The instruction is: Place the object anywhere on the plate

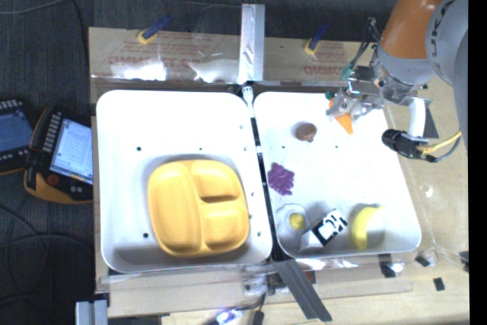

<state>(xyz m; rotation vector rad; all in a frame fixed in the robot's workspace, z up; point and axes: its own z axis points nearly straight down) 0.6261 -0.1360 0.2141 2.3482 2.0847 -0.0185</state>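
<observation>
Orange, a small carrot-like piece (346, 122) sits right at the tip of the tool (344, 107) over the right bin's (396, 164) far corner; the tool seems closed on it, and lifted. So the carry is the step in hand. Next comes a long move left, across the divider, to the yellow plate (198, 205) in the left bin (122, 133), then release.

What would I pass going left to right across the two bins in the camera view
Yellow plate → purple grapes → brown object → black-and-white object → orange object at the end effector → banana.
</observation>
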